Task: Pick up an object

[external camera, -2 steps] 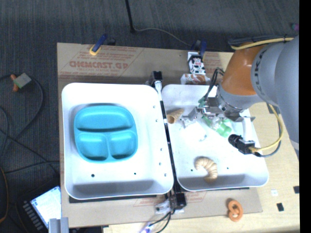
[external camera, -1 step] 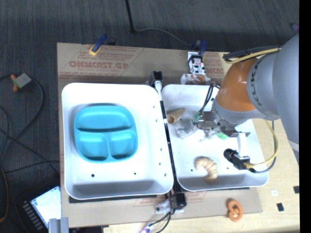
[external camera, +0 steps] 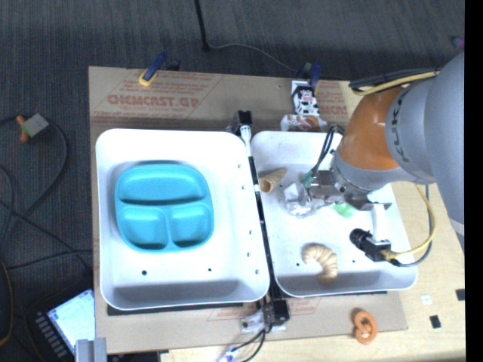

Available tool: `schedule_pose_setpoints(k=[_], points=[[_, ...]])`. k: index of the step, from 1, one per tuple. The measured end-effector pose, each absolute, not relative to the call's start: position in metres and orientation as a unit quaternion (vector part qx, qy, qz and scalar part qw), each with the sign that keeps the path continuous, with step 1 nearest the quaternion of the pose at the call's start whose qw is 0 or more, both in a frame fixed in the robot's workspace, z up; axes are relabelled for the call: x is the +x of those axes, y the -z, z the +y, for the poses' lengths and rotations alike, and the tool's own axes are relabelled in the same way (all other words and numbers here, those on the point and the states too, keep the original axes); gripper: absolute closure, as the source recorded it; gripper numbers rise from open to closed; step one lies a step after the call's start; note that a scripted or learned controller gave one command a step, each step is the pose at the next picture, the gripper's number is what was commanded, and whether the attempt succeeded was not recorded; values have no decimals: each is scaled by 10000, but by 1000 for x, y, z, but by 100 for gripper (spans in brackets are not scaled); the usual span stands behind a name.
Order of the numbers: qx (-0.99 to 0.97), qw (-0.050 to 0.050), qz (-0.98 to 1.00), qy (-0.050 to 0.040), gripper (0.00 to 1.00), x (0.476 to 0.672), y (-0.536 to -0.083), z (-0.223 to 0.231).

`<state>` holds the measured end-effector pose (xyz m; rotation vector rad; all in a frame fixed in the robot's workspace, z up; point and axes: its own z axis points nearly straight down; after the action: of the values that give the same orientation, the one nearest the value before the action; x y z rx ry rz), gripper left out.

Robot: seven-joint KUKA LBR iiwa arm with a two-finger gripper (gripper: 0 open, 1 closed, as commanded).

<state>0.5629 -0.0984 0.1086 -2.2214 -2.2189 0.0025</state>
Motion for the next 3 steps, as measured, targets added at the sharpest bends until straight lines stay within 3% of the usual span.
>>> schedule_pose_setpoints(k=[1, 2, 3], points=[[-7076, -24, -7066, -10, 100, 626, -163, -226], [-7063, -11, -7079, 5, 100, 669, -191, -150], [-7073, -3, -7069, -3, 100, 543, -254, -132]])
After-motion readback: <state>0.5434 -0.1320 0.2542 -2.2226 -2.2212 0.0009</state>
